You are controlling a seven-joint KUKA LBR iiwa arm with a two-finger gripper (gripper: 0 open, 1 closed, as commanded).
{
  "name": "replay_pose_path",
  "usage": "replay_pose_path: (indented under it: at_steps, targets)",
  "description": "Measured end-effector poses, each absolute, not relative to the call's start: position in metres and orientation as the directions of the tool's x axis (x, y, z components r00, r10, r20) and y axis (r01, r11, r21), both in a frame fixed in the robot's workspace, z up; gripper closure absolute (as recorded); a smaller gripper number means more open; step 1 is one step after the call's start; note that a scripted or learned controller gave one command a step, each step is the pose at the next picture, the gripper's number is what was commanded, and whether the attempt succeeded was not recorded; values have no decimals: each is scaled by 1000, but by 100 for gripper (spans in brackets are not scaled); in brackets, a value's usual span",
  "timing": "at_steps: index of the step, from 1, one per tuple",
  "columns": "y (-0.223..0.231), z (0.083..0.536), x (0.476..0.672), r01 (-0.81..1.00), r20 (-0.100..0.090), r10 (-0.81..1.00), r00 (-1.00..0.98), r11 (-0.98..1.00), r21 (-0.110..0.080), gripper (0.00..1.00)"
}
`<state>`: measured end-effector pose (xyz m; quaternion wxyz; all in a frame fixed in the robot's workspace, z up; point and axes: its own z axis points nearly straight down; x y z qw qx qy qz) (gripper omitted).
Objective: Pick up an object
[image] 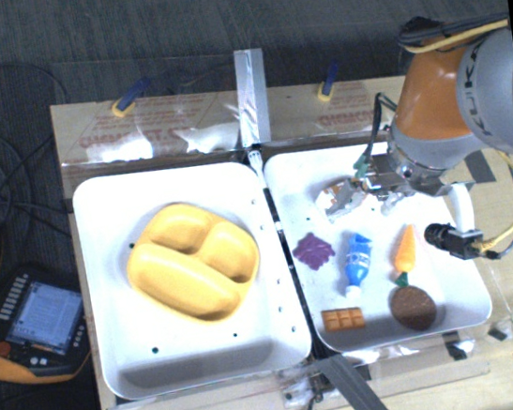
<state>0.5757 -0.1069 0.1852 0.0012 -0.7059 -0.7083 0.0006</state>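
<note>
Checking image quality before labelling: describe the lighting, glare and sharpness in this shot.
Camera view: even overhead light; the left bin shows a soft shadow along its near wall; glare on the plastic sheet behind the bins; the yellow object has mild highlights; the end effector looks slightly soft, small toys stay readable.
</note>
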Motion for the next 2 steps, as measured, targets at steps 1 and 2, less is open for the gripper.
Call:
replay_pose_path:
  at_steps: [1, 2]
  targets:
    - [-124, 103, 568, 1000, 0, 1000, 15, -15, -3, 0]
    - [-129, 90, 549, 997, -6, 997, -75, 75, 15, 0]
